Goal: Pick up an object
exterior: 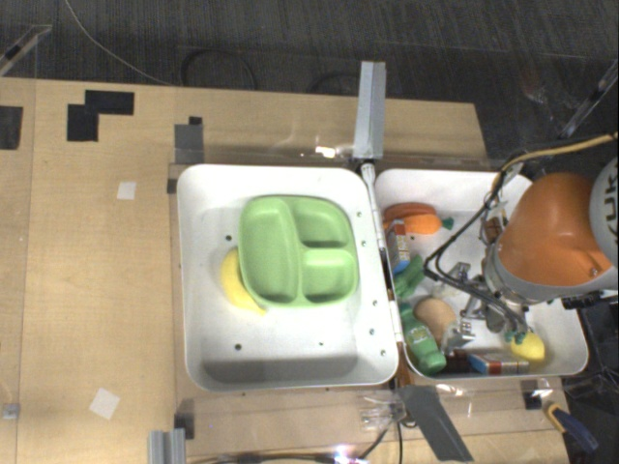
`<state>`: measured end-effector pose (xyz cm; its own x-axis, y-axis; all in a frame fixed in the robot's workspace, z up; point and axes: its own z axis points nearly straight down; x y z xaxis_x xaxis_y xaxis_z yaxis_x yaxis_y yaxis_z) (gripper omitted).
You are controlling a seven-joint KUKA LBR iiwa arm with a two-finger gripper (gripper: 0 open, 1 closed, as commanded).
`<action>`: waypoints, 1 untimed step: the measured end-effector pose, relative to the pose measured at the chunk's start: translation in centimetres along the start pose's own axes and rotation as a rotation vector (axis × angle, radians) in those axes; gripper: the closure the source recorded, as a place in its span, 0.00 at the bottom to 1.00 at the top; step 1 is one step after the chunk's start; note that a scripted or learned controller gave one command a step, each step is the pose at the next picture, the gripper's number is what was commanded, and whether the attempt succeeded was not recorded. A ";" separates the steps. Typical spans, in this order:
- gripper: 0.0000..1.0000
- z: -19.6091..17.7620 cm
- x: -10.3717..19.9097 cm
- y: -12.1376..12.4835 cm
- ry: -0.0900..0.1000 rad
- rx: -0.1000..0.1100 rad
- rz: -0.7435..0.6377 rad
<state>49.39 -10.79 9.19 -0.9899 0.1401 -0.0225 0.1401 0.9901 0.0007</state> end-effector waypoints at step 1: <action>0.00 0.0 0.0 -0.2 0.000 0.000 -0.029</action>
<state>49.39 -11.01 9.19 -0.9936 0.1109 -0.0225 0.1109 0.9938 0.0004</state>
